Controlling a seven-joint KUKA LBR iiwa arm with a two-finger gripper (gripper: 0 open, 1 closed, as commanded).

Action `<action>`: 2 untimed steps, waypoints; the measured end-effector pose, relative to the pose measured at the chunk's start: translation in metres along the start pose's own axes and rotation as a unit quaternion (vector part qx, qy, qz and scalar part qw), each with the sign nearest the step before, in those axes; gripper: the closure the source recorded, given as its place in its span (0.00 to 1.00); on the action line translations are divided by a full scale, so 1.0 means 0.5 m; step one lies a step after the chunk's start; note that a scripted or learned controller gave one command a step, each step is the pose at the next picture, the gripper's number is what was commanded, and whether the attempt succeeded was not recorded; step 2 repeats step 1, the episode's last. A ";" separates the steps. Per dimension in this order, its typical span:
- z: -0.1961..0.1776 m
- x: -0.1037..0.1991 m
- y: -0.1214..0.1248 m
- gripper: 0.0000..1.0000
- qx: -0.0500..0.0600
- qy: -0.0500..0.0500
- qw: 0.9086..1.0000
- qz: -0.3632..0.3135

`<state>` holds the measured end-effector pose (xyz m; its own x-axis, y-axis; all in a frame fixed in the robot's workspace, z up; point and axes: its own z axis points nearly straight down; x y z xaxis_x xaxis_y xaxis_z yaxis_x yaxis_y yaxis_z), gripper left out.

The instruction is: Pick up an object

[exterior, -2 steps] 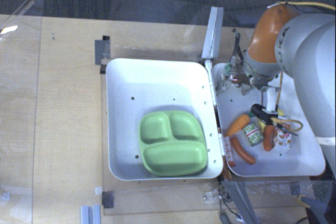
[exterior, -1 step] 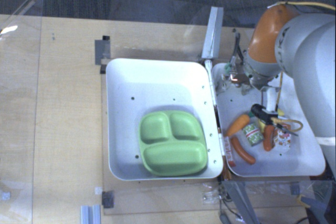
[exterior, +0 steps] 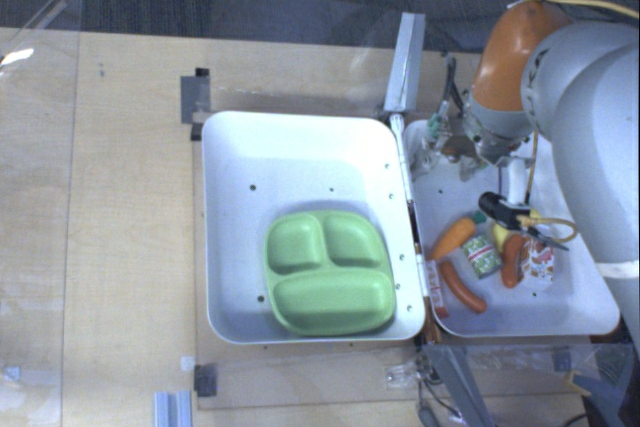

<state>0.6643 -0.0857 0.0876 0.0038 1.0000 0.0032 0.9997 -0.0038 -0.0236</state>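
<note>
From above, the arm (exterior: 560,85) reaches in over the right bin (exterior: 590,310), its jaws (exterior: 462,155) low at the bin's far corner; I cannot tell their state. Nearer the camera than the jaws lie a carrot (exterior: 453,237), a sausage (exterior: 464,287) and a green packet (exterior: 481,255). Left of them, the other bin (exterior: 300,155) holds a green tray (exterior: 328,272).

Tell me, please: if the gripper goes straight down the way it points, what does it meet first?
Probably the bare white floor at the far end of the right bin, under the gripper. The toy food lies nearer the camera. Depth is unclear.
</note>
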 end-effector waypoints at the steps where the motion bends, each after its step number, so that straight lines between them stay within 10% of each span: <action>1: 0.000 -0.001 0.000 0.00 0.000 0.000 1.000 0.000; 2: 0.000 -0.001 0.000 0.00 0.000 0.000 1.000 0.000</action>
